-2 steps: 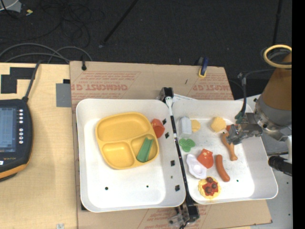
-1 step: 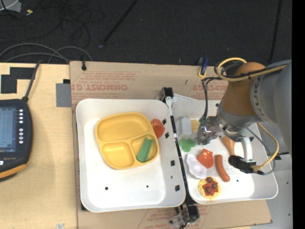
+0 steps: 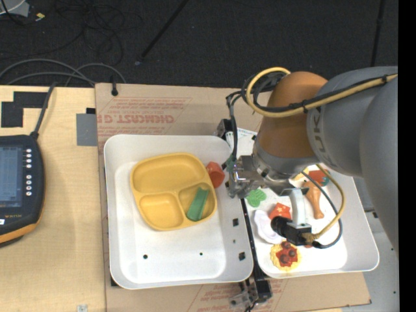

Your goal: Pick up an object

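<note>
My gripper (image 3: 236, 178) hangs low over the divide between the two bins, under the orange wrist band. A small red-orange object (image 3: 215, 172) lies just left of it, at the right edge of the left bin (image 3: 169, 265). A green object (image 3: 257, 197) lies just right of it in the right bin (image 3: 357, 255). Also in the right bin are a red piece (image 3: 281, 210), a white piece (image 3: 262, 223), an orange carrot-like piece (image 3: 315, 201) and a round red-and-yellow toy (image 3: 286, 256).
A yellow divided plate (image 3: 162, 174) sits in the left bin with a green block (image 3: 198, 204) in its lower right compartment. The arm covers much of the right bin. A teach pendant (image 3: 16, 181) lies on the bench at far left.
</note>
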`<state>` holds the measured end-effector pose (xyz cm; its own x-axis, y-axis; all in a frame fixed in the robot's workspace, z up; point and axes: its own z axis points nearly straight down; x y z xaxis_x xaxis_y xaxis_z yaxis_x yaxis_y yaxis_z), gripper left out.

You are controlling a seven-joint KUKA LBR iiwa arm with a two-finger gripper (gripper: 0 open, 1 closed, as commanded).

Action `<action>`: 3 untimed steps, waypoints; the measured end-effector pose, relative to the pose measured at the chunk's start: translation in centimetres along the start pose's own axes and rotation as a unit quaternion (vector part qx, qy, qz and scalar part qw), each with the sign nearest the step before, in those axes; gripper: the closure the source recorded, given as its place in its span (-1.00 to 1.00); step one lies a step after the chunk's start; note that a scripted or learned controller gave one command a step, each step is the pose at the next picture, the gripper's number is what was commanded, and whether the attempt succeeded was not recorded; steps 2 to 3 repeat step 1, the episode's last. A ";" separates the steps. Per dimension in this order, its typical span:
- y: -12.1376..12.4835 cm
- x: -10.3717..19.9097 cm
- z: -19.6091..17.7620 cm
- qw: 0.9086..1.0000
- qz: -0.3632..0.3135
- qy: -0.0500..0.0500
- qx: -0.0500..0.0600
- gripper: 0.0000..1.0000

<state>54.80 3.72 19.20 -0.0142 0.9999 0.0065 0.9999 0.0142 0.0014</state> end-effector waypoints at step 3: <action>-5.9 -4.1 -10.5 1.000 0.009 -0.003 -0.001 1.00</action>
